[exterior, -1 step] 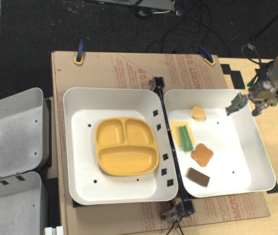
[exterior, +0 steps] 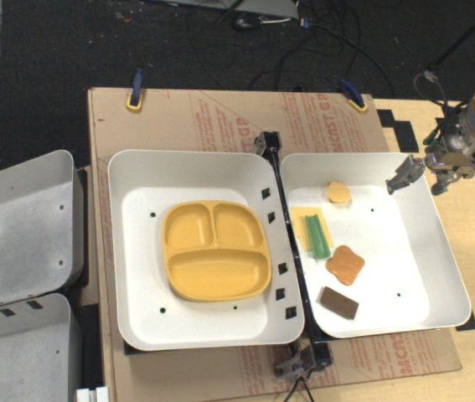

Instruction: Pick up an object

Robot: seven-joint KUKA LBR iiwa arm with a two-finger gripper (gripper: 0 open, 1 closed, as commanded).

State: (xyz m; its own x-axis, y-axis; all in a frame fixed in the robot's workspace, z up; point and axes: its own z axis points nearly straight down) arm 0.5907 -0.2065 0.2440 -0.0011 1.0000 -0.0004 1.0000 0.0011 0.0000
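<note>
My fingers hang over the upper right edge of the right bin, spread apart with nothing between them. One dark finger points down and left toward the bin's rim, and the other sits just to its right, under my wrist at the frame's edge.

Inside the right bin lie four small things, all well apart from my fingers. A small round yellow piece sits near the top of the bin floor. Below it and to the left, a green stick lies on a pale yellow strip, both running lengthwise close to the bin's left wall. Just to the right of them rests an orange, rounded piece, and below that, a flat brown block lies at a slant.

The left bin holds a yellow divided plate with three compartments, sitting flat near the middle of the bin floor.

Both bins sit side by side on a brown board laid over the counter, held at its far edge by two clamps with yellow grips. Cables trail on the dark floor beyond.
</note>
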